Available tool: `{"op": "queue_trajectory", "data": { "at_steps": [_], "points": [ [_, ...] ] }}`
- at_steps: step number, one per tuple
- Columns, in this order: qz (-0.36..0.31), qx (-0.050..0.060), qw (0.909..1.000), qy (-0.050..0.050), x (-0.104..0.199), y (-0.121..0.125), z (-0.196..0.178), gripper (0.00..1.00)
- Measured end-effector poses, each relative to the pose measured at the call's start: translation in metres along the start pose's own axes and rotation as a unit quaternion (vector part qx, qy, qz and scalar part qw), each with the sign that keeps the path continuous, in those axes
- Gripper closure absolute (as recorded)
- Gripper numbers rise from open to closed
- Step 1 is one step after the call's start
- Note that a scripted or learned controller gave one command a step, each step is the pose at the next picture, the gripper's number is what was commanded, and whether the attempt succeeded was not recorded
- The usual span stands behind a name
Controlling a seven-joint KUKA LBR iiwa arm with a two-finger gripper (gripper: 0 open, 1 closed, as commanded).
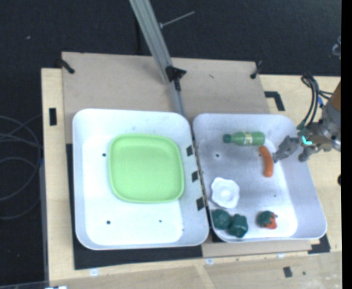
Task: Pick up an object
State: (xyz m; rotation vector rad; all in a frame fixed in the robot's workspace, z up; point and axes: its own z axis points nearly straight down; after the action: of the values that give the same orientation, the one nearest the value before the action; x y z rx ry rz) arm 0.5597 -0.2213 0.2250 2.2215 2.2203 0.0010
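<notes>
The right bin [296,197] holds a green bottle [245,138] lying on its side near the back, an orange sausage-shaped piece [266,161] just below it, a white cup-like object [225,192], two dark green lumps [229,221] at the front, and a small red and green toy [267,220]. My gripper [295,149] hangs over the bin's right rear edge, to the right of the orange piece. Its fingers [284,149] are spread, with nothing between them.
The left bin [91,221] contains a light green square plate [146,168]. A grey metal pole [155,38] slants up from the rear between the bins. Cables lie on the dark floor at the left.
</notes>
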Motion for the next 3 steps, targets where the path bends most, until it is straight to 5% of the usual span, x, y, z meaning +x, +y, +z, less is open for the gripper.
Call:
{"op": "queue_trajectory", "data": {
  "at_steps": [1,3],
  "points": [
    [0.000,0.000,1.0000,0.000,0.000,0.000,0.000,0.00],
    [0.000,0.002,1.0000,0.000,-0.004,0.002,0.085,0.00]
  ]
}}
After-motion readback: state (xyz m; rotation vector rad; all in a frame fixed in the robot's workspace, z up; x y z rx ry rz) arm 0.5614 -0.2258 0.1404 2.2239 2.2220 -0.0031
